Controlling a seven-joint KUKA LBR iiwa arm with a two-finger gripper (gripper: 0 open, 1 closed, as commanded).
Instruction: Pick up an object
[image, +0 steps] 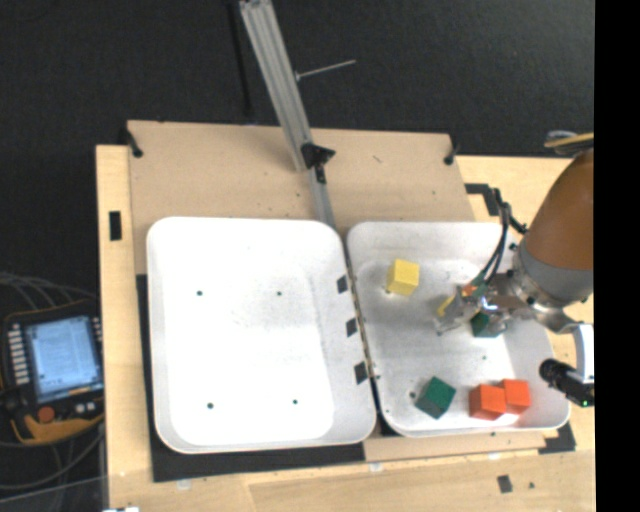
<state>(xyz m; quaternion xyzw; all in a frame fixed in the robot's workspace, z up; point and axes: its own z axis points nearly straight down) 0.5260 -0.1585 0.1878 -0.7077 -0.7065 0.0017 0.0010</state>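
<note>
The right bin (400, 425) held a yellow block (404, 277), a green block (435, 397) and two orange blocks (499, 398). The gripper (470, 308) hung over that bin, just beside a small dark green piece (484, 324); I couldn't tell its state.

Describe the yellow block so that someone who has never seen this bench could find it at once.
Look at the right-hand bin of the two white ones. In its upper left part, near the divider between the bins, sits the yellow block, alone on bare white. It is the only yellow piece; the green block and orange blocks lie along the bin's near edge.
</note>
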